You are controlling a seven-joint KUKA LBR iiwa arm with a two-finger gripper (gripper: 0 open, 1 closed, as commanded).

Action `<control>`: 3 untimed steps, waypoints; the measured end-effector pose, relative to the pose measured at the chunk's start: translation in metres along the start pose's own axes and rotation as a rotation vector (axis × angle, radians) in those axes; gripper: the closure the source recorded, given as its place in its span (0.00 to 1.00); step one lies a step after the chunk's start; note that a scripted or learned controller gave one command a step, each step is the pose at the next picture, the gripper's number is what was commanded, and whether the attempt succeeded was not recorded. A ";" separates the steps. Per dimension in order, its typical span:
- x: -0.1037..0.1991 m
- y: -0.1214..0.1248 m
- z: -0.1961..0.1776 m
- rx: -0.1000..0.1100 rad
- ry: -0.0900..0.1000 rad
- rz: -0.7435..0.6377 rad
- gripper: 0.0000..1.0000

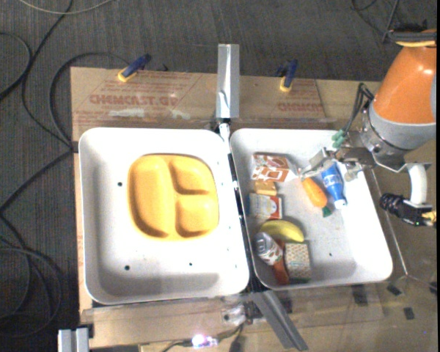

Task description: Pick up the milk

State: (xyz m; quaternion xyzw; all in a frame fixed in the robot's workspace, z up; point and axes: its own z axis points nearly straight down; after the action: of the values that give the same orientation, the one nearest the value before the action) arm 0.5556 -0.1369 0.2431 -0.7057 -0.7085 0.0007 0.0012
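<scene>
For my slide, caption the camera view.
Claw over the right bin, at a blue bottle; yellow tray left.

Even overhead light, soft shadows, mild glare on white bins, slightly grainy

Arm cut off at right edge, carton print too small to read

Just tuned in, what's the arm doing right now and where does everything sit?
The gripper hangs low over the right bin, right by the blue bottle and the carrot. Cartons, a banana and a can lie along that bin's left side. The left bin holds a yellow tray.
</scene>
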 end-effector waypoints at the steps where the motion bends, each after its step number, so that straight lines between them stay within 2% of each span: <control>1: 0.051 0.081 0.060 0.000 -0.001 -0.127 0.00; 2: 0.026 0.094 0.137 -0.023 -0.005 -0.213 0.00; 3: 0.008 0.091 0.139 -0.030 -0.007 -0.333 0.00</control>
State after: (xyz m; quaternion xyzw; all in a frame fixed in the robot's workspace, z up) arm 0.6465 -0.1287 0.1036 -0.5786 -0.8155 -0.0078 -0.0119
